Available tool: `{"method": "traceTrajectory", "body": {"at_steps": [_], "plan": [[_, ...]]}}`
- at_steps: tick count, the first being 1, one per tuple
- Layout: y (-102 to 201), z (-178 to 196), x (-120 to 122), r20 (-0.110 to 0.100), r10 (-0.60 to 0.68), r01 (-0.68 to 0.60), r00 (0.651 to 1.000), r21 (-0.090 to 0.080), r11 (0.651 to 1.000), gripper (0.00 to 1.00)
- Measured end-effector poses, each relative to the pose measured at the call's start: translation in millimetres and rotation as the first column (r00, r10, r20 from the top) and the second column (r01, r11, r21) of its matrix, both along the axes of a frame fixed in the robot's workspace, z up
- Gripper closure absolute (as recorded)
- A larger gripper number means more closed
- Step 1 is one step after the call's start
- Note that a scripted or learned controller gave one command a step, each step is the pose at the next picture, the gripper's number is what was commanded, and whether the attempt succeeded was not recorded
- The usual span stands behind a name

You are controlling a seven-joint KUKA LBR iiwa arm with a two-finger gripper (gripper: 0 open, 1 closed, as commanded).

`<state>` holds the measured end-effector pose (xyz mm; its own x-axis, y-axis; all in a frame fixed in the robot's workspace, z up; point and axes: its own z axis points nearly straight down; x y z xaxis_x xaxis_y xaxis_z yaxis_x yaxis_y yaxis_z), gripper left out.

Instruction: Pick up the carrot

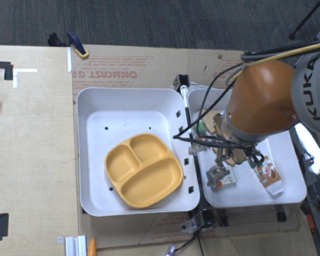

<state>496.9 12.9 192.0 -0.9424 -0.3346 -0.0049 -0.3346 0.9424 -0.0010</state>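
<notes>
1. The carrot (224, 181) lies in the right bin (293, 193), near its front-left corner: a small orange-red piece, seemingly a toy, beside pale scraps.
2. The tool (220, 170) hangs right over it, under the arm's orange band (261, 97); I cannot tell how it is set.
3. Judged as moulded plastic, the carrot would be light, stiff and smooth, so liable to slip; gripping across its thicker middle seems safest.
4. A printed packet (269, 176) lies nearby towards the bin's right side.
5. The left bin (90, 143) holds a glossy yellow divided plate (144, 170).
</notes>
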Motion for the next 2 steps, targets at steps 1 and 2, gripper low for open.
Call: {"method": "traceTrajectory", "body": {"at_steps": [1, 2], "plan": [[-21.1, 0.6, 113.6, 0.001, 0.202, -0.202, 0.979, 0.0, 0.979, 0.0], [25.5, 0.3, 53.4, -0.002, 0.611, -0.611, 0.792, 0.001, 0.792, 0.0]]}}
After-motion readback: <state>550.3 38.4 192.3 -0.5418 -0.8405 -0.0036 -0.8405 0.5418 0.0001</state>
